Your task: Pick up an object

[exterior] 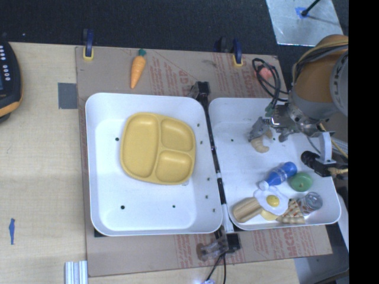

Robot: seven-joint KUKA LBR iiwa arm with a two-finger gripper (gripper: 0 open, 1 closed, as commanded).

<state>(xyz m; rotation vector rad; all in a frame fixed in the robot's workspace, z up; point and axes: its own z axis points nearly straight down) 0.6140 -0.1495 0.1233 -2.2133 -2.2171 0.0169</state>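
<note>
Gripper (262,132) low over right bin (237,176) near its far edge, fingers clamped on a small tan object (260,145), apparently mid-pick; 1 divided yellow plate (158,148) fills left bin (106,212).

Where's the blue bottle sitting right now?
The blue bottle lies in the right bin, toward its lower right, just left of the green round piece and above the fried egg toy.

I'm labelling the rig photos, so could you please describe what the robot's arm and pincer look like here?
The arm is bulky and rounded, with a broad orange band and grey casing beside it. Its pincer is small, grey metal, and black cables loop close by.
</note>
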